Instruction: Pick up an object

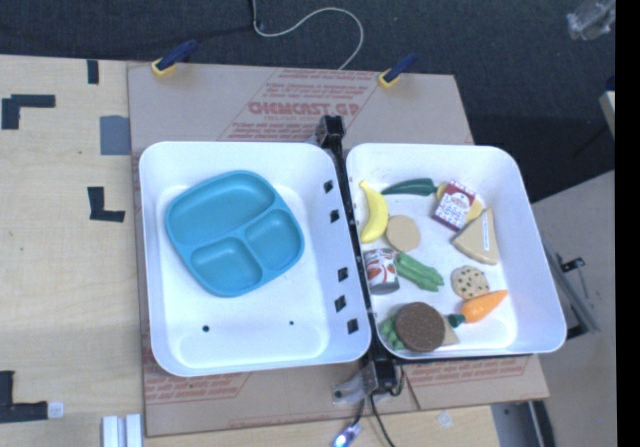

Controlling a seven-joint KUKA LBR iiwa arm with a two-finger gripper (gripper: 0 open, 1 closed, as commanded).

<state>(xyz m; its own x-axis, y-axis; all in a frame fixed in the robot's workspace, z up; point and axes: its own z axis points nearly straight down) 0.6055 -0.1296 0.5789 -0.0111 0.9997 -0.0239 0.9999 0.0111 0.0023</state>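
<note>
Claw (590, 13) reads to you as a grey blur, cut off; can't tell its grip state. Well down-left of it, the right bin (532, 235) holds toy food: yellow banana (372, 213), orange carrot (484, 306), cookie (468, 281), and a brown patty (419, 326) hiding something green. Farther left, a blue divided tray (233, 232) sits in the left bin (250, 340).

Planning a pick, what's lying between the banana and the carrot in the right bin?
In the camera view, between the banana and carrot lie a green pepper and a round cookie.

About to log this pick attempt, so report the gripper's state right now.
Gripper: cannot be told from the camera view. The toy food, such as the banana and carrot, lies in the right bin.
</note>
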